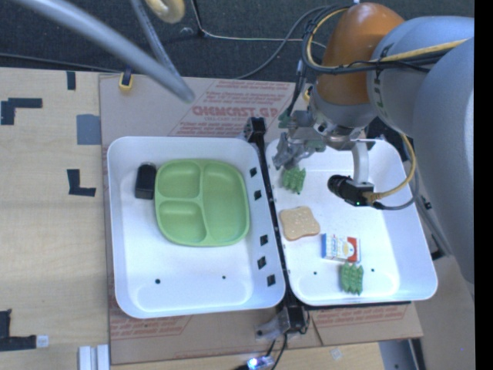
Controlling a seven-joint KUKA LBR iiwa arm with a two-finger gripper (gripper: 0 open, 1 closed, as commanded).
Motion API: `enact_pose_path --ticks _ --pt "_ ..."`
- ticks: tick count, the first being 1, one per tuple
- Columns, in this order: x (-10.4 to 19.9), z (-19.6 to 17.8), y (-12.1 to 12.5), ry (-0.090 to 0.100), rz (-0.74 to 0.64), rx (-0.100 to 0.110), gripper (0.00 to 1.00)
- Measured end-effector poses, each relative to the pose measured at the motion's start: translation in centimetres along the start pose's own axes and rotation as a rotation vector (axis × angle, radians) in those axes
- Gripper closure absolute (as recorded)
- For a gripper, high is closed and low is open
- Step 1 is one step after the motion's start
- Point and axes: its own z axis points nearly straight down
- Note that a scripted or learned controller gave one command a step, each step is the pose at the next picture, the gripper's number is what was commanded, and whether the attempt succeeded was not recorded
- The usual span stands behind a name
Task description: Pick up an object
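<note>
Gripper (291,154) hangs low at the right bin's (400,284) upper-left corner, directly above a small green toy (293,179); its opening apparently cannot be judged, so a centred, vertical descent before closing is advised.

1. A robotics lab or test bench: a large grey arm (431,75) with an orange band reaches over two white bins (123,230).
2. The bins sit on a printed cardboard sheet (231,102) laid on a wooden bench (46,230).
3. Black tape marks (77,182) dot the bench's left edge; cables (231,33) trail along its far edge.
</note>
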Motion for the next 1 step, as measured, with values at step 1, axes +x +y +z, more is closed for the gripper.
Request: enact_pose_path --ticks 1 --pt "6.24 -0.12 0.41 0.0 -0.002 -0.001 1.0"
